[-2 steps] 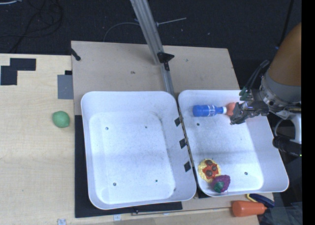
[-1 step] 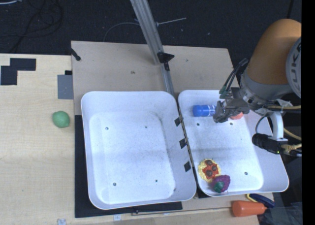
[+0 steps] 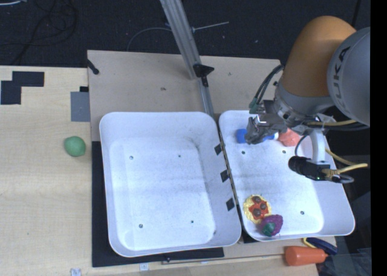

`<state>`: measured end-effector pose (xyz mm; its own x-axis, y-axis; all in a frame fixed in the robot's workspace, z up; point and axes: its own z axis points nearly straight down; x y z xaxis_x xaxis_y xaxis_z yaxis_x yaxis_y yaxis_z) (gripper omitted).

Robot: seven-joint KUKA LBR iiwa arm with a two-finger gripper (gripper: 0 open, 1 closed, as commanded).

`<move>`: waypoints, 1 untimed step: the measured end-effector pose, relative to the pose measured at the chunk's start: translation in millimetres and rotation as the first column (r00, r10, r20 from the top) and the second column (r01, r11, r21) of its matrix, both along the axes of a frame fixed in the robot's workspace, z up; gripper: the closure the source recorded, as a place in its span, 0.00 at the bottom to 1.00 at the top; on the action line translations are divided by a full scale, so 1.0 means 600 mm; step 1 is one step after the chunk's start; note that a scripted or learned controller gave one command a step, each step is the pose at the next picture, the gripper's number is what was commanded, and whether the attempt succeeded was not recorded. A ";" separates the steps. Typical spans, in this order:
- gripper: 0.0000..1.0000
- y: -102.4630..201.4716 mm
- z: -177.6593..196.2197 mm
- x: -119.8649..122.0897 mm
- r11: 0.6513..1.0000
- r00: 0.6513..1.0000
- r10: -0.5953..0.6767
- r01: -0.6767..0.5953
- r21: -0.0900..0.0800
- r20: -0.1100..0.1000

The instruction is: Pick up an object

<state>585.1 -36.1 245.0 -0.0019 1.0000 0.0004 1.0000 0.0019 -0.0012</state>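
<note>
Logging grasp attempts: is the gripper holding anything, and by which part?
Cannot be told: the gripper is down beside a blue object in the right bin.

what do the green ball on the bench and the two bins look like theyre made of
Green ball: probably foam or soft rubber, matte, with no shine on it. Left bin and right bin: likely thin moulded plastic, white and slightly speckled, with rounded corners and raised rims; the look can't confirm it.
</note>
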 end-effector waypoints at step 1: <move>1.00 0.080 0.008 0.027 1.000 1.000 0.000 0.000 -0.001 0.001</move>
